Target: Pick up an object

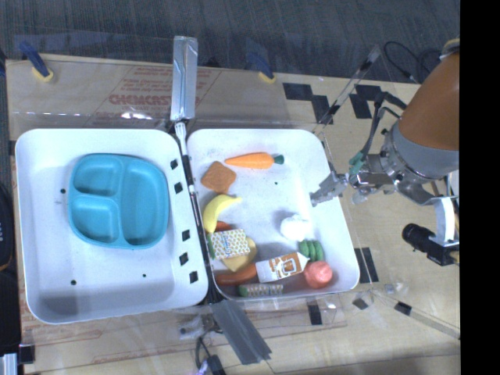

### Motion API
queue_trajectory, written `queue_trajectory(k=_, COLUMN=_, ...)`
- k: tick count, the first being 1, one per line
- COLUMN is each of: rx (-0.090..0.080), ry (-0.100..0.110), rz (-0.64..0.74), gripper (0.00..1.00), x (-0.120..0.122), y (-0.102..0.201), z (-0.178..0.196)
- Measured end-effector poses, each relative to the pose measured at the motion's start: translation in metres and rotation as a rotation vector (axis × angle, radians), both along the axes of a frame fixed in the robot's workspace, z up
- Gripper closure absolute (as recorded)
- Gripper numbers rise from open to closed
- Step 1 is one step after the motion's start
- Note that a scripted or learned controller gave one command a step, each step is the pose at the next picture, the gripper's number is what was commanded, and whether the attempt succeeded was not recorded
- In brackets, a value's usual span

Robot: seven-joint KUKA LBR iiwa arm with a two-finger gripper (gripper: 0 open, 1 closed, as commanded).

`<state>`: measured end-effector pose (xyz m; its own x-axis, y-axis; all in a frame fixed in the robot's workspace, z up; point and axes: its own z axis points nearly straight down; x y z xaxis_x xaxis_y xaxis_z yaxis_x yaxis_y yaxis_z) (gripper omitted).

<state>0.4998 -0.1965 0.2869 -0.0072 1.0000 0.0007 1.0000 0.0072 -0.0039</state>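
Bench: two white bins | right bin: carrot, banana, white egg at middle | gripper above right bin's right rim, just beside egg; grip state cannot be told

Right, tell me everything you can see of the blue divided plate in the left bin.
The blue divided plate is a rounded rectangle of light blue, plastic-looking material, moulded into three compartments: one wide at the far left, one at the right, a smaller one nearer the front. It lies flat, right way up, in the middle of the left white bin, resting on its floor, nothing in it.
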Motion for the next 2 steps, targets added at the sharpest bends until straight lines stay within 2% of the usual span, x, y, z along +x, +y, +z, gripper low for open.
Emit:
queue_trajectory(k=1, rx=0.0, ry=-0.003, rz=-0.042, gripper=0.0, x=0.016, y=0.049, z=0.044)
queue_trajectory(k=2, rx=-0.001, ry=-0.003, rz=-0.082, gripper=0.0, x=0.055, y=0.038, z=0.074)
